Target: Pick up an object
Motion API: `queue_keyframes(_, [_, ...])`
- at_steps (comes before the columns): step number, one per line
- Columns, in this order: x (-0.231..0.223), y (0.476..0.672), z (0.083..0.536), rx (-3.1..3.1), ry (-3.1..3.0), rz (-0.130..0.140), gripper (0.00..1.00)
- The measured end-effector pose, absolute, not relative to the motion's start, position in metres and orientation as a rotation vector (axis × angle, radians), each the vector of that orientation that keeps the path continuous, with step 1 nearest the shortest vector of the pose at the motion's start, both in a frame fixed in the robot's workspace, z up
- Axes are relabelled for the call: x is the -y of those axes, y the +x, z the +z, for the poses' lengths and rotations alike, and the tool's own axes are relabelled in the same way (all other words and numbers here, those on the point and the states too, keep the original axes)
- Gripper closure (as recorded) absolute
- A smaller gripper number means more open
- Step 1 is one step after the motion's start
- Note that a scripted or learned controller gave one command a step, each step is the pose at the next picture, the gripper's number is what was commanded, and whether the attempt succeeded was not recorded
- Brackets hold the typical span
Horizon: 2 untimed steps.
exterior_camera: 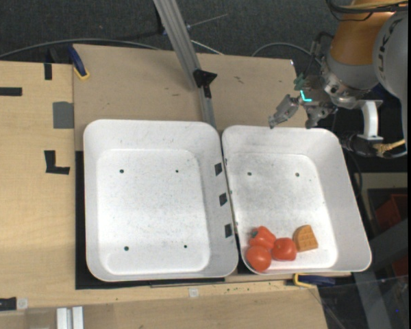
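Your tool (pixel 296 116) is hanging wide open over the back edge of the right bin (pixel 342 177). Try going down straight onto the red tomatoes (pixel 268 247) at its front.

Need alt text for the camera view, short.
The pincer hovers open above the right bin's far rim, holding nothing. Three red pieces and a tan block sit at that bin's near edge, beside the left bin.
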<state>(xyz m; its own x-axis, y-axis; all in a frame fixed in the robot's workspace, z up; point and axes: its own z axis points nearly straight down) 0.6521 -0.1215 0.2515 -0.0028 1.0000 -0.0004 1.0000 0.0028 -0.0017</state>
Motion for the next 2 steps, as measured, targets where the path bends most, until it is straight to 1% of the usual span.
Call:
queue_keyframes(1, [0.117,0.649,0.207,2.222,-2.217,0.007,0.00])
queue_keyframes(2, [0.111,0.639,0.154,2.220,-2.216,0.008,0.00])
